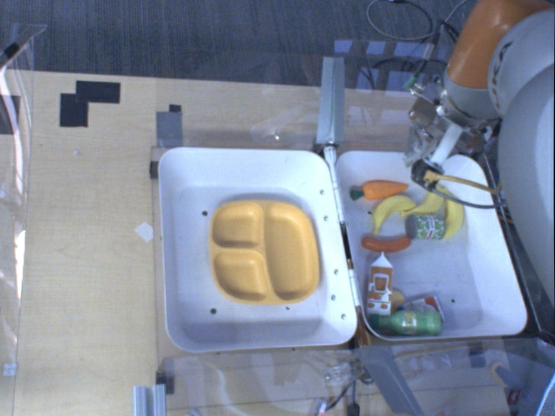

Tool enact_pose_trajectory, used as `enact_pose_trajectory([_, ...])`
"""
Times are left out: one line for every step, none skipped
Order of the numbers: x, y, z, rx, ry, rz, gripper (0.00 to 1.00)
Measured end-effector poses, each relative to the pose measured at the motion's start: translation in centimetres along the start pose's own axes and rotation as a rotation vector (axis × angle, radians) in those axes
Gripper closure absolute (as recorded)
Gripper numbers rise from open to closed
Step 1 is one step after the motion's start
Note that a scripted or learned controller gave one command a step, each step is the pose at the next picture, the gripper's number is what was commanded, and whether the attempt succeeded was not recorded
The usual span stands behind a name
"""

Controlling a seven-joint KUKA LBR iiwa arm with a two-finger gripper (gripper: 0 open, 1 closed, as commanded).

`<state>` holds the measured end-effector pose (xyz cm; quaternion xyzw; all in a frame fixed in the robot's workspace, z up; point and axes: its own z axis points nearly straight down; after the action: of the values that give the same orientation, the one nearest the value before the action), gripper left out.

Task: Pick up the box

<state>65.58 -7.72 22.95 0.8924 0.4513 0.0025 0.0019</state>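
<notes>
Hovering gripper [423,150] over smooth white right bin [486,276] | grip: cannot tell | rectangular orange-white box [379,284] beside green bottle [408,321]

On my feed, a carrot [383,190] lies just beside the gripper [420,161], to its left, in the right bin [490,276]. A little nearer the camera than the gripper I see a banana [395,211] with a green-labelled can [427,226] touching it. A red sausage [386,243] lies just past those. Farthest from the gripper in that bin, a green bottle [408,322] lies on its side by the near wall. Well off to the gripper's left, the left bin [182,310] holds a yellow divided plate [264,251].
</notes>
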Motion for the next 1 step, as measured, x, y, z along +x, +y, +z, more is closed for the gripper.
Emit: enact_pose_trajectory([-2.36, -2.25, -8.63, 0.0, 0.0, -0.286, 1.0])
